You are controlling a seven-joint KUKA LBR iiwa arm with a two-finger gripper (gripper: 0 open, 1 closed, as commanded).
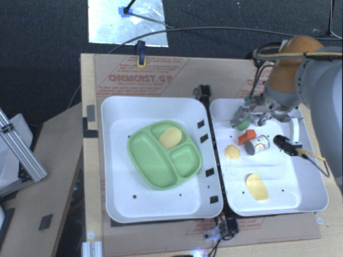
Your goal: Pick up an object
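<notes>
in the camera view, the gripper (247, 116) is seen low over the far left part of the right bin (316, 197), above a green object (242, 125). whether anything is clamped cannot be told. the orange block (246, 137) and small can (258, 144) lie just toward the viewer from it. the can's long axis is judged to run left to right.

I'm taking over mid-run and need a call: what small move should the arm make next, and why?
Probably a short descent straight down. The gripper hangs at the far side of the right bin, right over a green object and beside the orange piece; nothing shows between its fingers yet.
</notes>
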